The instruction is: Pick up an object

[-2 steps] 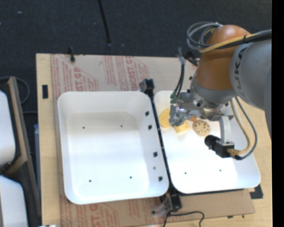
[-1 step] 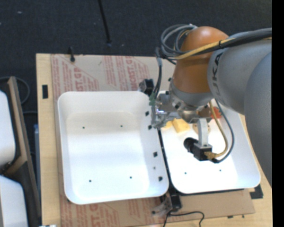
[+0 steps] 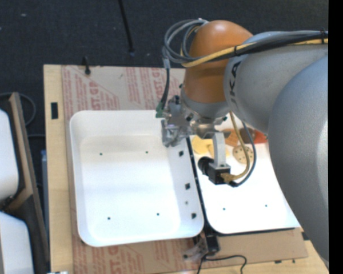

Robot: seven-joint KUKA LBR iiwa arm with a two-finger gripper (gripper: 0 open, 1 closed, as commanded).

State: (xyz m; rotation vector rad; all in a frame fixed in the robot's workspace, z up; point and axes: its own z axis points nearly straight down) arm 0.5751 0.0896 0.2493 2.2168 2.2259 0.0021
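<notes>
Now, gripper (image 3: pixel 174 130): at the left bin's (image 3: pixel 126 176) far right corner; we cannot tell its grip.
Right bin (image 3: pixel 246 210): a yellow thing (image 3: pixel 201 147), perhaps flat, under the arm (image 3: pixel 263 67).

Red lettering on the cardboard (image 3: pixel 103 87), illegible

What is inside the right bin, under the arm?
The right bin holds a pale yellow thing, a tan dotted piece and an orange-red thing, all partly seen. The arm hides the rest and the bin's far end.
</notes>
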